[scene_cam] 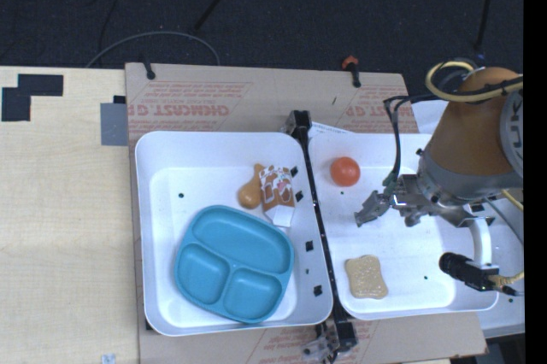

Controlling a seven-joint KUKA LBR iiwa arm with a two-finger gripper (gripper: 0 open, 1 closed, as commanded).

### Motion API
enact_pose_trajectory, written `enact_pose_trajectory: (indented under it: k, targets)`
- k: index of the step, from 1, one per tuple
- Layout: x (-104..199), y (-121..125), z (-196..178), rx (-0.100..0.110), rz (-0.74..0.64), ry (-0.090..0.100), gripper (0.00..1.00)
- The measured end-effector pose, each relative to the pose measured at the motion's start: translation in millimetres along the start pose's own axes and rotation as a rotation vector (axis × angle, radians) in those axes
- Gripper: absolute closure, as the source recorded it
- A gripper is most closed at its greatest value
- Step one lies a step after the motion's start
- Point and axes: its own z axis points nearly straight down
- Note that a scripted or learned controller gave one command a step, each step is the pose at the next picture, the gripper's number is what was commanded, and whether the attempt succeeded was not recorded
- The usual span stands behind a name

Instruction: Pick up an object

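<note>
Two shallow white plastic bins sit side by side: the left bin (pixel 158 183) and the right bin (pixel 427 290), joined by a black divider strip (pixel 309 208). In the left one lies a sky-blue three-compartment plastic tray (pixel 232 262), a single flat blue all over. Beside it are a small amber-orange rounded piece (pixel 249 195) and a brown packet patterned with red and white marks (pixel 277 186). The right bin holds a round orange-red ball (pixel 345 171) and a pale tan, speckled, bread-like slab (pixel 367 277). The arm's band (pixel 470 127) is orange-brown above dull grey metal, and the claw (pixel 373 211) is dark grey. The pale wood worktop (pixel 60 226) carries black square marks; the brown cardboard sheet (pixel 256 102) shows reddish printed lettering.
</note>
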Motion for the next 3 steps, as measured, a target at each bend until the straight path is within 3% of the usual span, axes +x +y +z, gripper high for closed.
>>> enact_pose_trajectory:
  k: [2,3]
  targets:
    - [1,9,105,0.0,0.001,-0.001,0.0]
    - [-1,9,92,0.0,0.007,0.0,1.0]
